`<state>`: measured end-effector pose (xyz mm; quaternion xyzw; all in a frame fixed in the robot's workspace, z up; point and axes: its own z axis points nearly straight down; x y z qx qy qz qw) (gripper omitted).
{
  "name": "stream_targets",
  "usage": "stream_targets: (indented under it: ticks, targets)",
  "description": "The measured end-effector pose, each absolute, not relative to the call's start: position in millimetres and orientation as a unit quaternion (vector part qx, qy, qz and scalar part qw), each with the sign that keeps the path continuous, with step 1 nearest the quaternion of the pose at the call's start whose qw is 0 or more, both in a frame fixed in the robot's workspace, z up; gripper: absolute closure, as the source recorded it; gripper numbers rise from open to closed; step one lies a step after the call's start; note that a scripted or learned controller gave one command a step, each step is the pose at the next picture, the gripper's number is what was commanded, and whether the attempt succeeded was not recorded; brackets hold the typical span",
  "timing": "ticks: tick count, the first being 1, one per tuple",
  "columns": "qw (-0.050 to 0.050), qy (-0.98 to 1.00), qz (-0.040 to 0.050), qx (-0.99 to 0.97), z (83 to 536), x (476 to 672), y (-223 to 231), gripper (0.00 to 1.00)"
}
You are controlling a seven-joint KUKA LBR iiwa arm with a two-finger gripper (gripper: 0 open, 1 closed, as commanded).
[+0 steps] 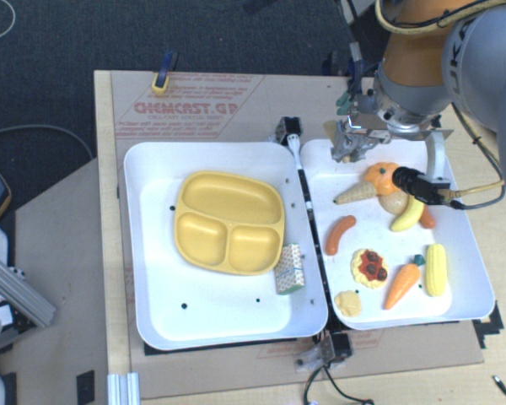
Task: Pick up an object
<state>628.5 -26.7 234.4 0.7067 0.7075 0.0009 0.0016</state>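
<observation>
Toy food is lying untouched in the right bin (476, 298): an ice-cream cone (355, 193) beside an orange (379, 175), a sausage (339, 234), a carrot (401, 283). The gripper (351, 150) is hanging over the bin's far corner (whether spread or pinched, I cannot tell). Nothing is looking lifted; the whole pick is remaining.
</observation>
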Motion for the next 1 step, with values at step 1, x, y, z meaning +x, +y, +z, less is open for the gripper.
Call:
stream_targets:
  ticks: [1]
  targets:
    - [0.001,0.707,-0.0001,0.707,233.9,627.3,-29.5,1.0]
